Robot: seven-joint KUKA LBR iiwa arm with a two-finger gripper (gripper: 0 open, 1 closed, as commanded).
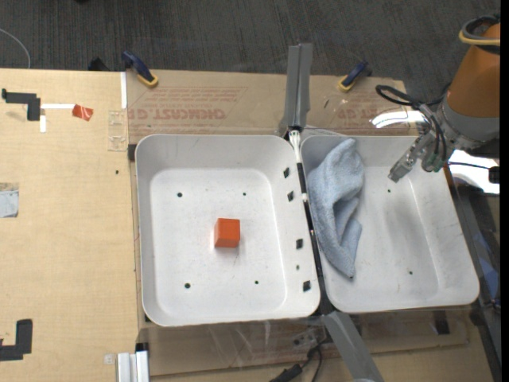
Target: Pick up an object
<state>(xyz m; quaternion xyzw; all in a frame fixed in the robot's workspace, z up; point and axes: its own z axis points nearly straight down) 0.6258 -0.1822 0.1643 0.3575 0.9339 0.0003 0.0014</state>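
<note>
An orange cube (pixel 227 233) rests near the middle of the left bin (pixel 159 293). A light blue cloth (pixel 336 203) lies crumpled along the left side of the right bin (pixel 445 289), draped partly against the divider. My gripper (pixel 407 165) hangs over the upper right part of the right bin, to the right of the cloth and apart from it. Nothing shows between its fingers. The arm's orange band (pixel 477 78) sits above it at the view's right edge.
A grey post (pixel 298 86) stands at the back between the two bins. Clamps (pixel 140 68) hold the cardboard sheet behind the bins. A wooden bench surface (pixel 56 213) lies to the left, with a small red item (pixel 82 112) on it.
</note>
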